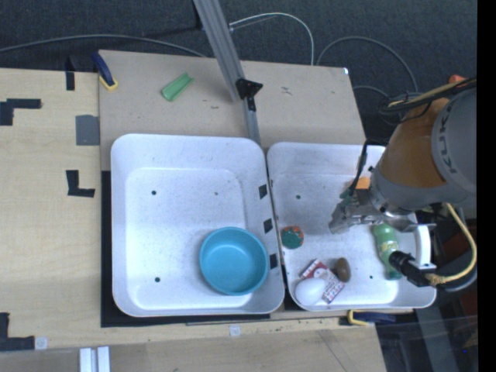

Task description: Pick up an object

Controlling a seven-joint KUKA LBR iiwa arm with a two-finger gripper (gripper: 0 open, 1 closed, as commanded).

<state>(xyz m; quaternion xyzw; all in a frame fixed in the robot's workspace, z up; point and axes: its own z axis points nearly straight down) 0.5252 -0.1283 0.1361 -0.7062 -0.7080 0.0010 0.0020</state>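
My tool point(342, 217) hangs low in the right bin point(318, 169) — whether it grips anything, I cannot tell. A green bottle point(384, 240) lies just beside it; a small ball point(292, 237) sits nearer the divider, and the blue bowl point(232, 260) sits in the left bin point(155, 161).

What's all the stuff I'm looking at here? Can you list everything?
Bins: two, white, side by side on the bench.
Bowl: one, blue, left bin, near corner.
Small ball: one, green with orange, right bin, by the left wall.
White egg-like object: one, right bin, front edge.
Red and white packet: one, beside it.
Brown lump: one, right of the packet.
Bottle: one, green, right bin, right side.
Block: one, green, on the board behind the bins.
Gripper: one, grey, over the right bin.
Arm: one, orange band, from the right.
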